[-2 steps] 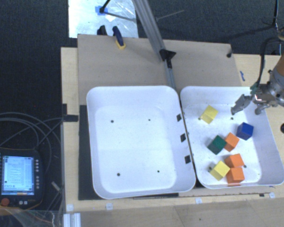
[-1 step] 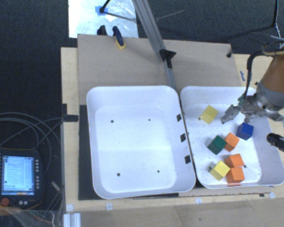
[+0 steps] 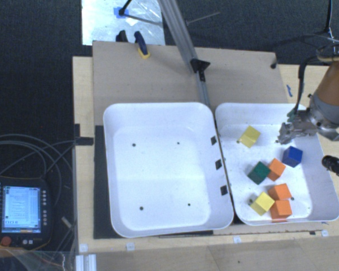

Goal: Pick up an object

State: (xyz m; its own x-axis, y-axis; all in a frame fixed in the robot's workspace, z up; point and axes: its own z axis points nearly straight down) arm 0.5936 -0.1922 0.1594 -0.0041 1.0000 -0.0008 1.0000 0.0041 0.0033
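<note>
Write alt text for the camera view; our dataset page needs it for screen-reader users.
A grey robot arm's gripper hovers above the right white bin, which holds seven small blocks: two yellow, three orange, one green, one blue. The left white bin sits beside it.

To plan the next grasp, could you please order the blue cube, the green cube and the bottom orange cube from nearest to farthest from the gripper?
From the gripper:
1. blue cube, just below it.
2. green cube, lower left, mid-bin.
3. bottom orange cube, by the bin's near edge.
</note>
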